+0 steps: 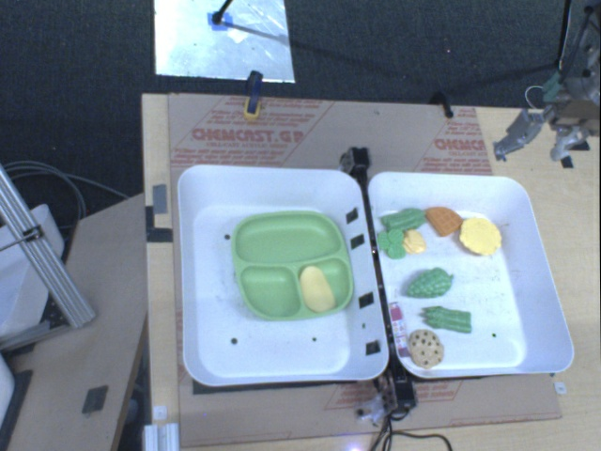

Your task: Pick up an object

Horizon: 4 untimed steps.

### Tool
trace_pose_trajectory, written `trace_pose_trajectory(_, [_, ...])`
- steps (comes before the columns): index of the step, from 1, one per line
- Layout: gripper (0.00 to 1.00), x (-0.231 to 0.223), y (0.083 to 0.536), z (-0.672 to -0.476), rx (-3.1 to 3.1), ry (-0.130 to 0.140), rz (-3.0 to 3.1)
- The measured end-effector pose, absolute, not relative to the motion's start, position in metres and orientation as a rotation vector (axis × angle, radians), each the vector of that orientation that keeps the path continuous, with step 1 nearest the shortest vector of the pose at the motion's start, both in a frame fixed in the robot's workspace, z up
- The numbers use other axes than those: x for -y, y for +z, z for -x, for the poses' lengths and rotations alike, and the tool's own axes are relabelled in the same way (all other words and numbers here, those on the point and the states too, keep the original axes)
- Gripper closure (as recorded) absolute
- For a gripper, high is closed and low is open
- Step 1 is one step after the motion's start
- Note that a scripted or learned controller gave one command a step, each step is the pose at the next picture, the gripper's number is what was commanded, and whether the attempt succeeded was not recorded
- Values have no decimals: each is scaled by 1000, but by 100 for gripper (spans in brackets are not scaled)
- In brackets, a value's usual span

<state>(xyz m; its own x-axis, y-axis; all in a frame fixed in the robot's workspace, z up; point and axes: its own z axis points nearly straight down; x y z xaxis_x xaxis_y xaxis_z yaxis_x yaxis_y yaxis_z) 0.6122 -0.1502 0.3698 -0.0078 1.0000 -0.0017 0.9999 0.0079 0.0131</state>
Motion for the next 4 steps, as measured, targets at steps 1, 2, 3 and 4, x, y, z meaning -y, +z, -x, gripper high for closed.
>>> trace_pose_trajectory(1, [0,128,515,-548,-2218,18,-2203])
trace_pose_trajectory(2, [0,36,351,-521,-2243,-10,-2216])
trace_pose_trajectory(3, [0,-42,388,-486,-2234,8,-2207])
trace_pose_trajectory(4, [100,-38,398,-488,-2227,9,-2210])
